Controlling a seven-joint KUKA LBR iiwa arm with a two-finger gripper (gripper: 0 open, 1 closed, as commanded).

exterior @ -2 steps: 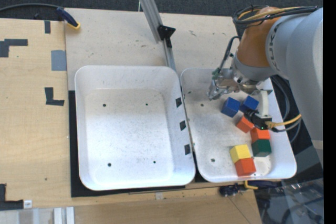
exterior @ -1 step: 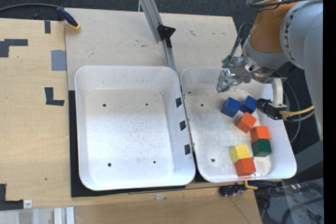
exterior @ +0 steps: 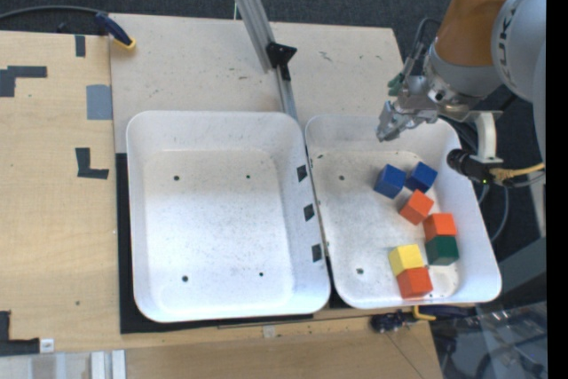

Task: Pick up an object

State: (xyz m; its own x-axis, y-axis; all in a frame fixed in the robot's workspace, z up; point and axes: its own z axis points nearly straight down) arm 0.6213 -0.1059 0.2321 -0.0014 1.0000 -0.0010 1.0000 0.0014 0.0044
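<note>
text: partial dark letters, likely "KU" (cut off at frame edge) | on: grey arm [exterior: 532, 22] casing

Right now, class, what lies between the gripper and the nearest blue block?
In the camera view, bare white bin floor separates the gripper from the blue block.

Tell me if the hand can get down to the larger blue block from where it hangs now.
Probably yes. The hand hangs over the right bin's far end, and the larger blue block lies just nearer the camera with its top uncovered. A smaller blue block sits close beside it, which may crowd one finger.
</note>
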